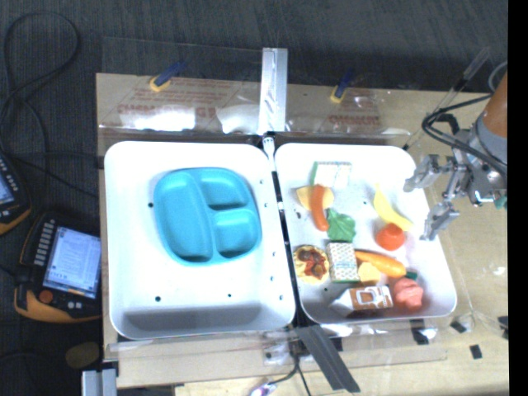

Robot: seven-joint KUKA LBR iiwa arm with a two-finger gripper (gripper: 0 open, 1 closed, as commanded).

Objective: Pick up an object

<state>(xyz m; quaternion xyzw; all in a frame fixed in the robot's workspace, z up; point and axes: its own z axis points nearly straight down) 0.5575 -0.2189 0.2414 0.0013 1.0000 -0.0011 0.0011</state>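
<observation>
The claw hangs at the right of the frame, over the right bin's outer rim, its fingers spread apart with nothing between them. Just to its left lie a yellow banana and an orange ball. The left bin holds a blue tray.

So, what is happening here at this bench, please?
A grey robot arm reaches in from the right, and its gripper hangs over the right edge of the right bin, with nothing between its fingers. That bin holds toy food, such as a banana, an orange round piece and a carrot. The left bin holds a blue divided tray. Nothing is picked up yet.
</observation>
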